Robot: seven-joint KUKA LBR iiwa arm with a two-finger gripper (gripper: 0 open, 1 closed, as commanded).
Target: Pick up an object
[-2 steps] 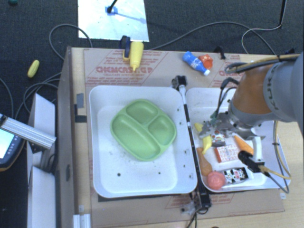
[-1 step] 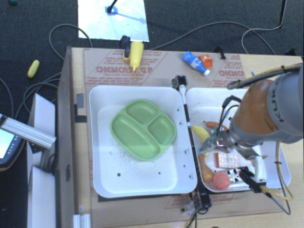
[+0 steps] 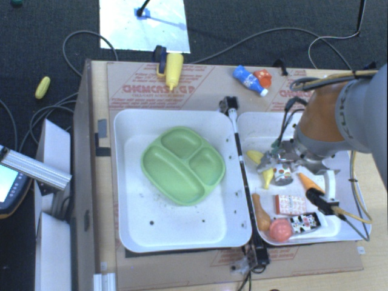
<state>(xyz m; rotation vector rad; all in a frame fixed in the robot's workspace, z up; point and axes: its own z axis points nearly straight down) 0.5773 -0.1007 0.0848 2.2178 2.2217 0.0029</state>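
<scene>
The gripper (image 3: 280, 165) is lowered into the right bin (image 3: 257, 123), near that bin's left wall. Finger state: cannot tell. A yellow banana-shaped toy (image 3: 267, 176) lies directly at the gripper tip, just toward the bin's front edge, long axis running roughly front to back. A second yellow piece (image 3: 254, 156) lies just beside it toward the left wall.

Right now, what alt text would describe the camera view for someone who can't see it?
A grey and orange robot arm reaches into the right white bin, its gripper low among small toys. The left white bin holds a green divided plate.
</scene>
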